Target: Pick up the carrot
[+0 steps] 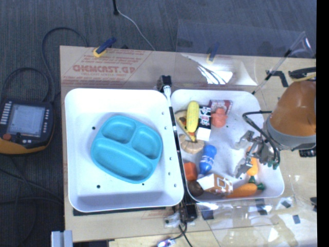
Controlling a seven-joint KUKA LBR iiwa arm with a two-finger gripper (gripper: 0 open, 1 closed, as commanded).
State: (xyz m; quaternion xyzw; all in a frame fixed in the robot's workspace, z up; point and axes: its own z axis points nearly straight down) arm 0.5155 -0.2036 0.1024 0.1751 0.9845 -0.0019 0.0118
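Observation:
The carrot [240, 190], orange with a green tip at its right end, lies along the front wall of the right bin [267, 189]. My gripper [244, 153] hangs just above and behind it, near the bin's right side. Its metal fingers [246, 137] are spread apart, and the gap between them holds nothing. A small orange piece [252, 166] shows beside the lower finger, and I cannot tell what it is. The carrot is apart from the fingers.
Left of the carrot lies a brown and white box [218, 183]. A blue bottle [207, 158], a banana [192, 116], an orange ball [190, 170] and a red fruit [220, 118] crowd the bin's left and back. The left bin [77, 189] holds a blue divided plate [127, 147].

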